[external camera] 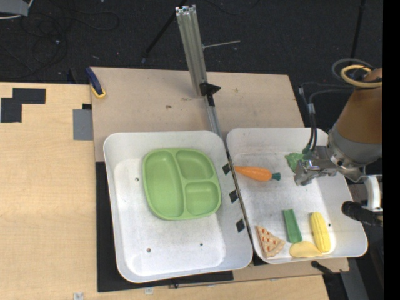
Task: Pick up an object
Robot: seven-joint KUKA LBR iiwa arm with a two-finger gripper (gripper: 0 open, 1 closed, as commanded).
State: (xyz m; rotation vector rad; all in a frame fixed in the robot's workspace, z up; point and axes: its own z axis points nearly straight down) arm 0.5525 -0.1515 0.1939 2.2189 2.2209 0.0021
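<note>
The floor [94, 24] at the back is dark, with thin cables [56, 27] lying across it. A brown board [156, 99] sits under the middle. A light wooden table [44, 192] with a few black and grey squares is on the left. A silver metal post [192, 49] stands up tall.

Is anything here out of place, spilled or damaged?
Nothing stands out. The toy foods, namely carrot, green block, corn and pizza slice, lie intact in the right bin; the green tray sits flat in the left bin.
</note>
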